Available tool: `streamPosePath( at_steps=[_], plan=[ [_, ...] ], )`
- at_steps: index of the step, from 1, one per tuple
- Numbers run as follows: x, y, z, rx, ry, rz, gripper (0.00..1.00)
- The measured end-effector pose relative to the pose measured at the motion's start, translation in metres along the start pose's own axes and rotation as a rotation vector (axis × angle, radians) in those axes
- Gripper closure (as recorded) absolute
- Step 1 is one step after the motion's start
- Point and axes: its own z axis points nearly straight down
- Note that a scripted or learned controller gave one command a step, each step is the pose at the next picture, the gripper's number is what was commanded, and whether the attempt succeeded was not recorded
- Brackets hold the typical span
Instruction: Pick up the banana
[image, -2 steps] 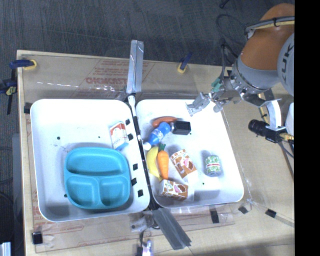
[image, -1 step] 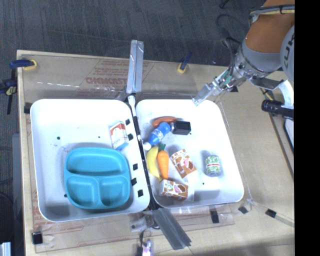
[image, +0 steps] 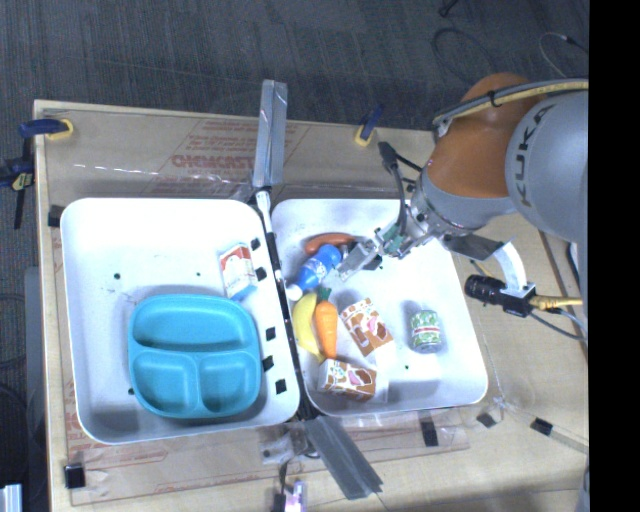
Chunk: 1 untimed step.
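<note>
Gripper is hanging over the upper middle of the right bin, and honestly I can't tell if it's gripping anything, it's too small and blurry from my seat. Nothing looks held, though.

Biggest thing on the bench is the left bin, with a blue sectioned tray in it and a small red-and-white carton near the divider.

Right bin is the busy one. Banana lies along its left wall, touching the carrot on its right, with a blue bottle just above and a sausage beyond that. Two snack packets and a green can sit further right.

I'd call this the approach step. Next the gripper needs to shift down-left past the bottle and drop onto the banana without catching the carrot.
</note>
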Motion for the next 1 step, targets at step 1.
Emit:
streamPosePath(
  at_steps=[1],
  plan=[
    [0.0345,-0.0173,0.1151,-0.003,-0.007,-0.042,0.0]
  ],
)
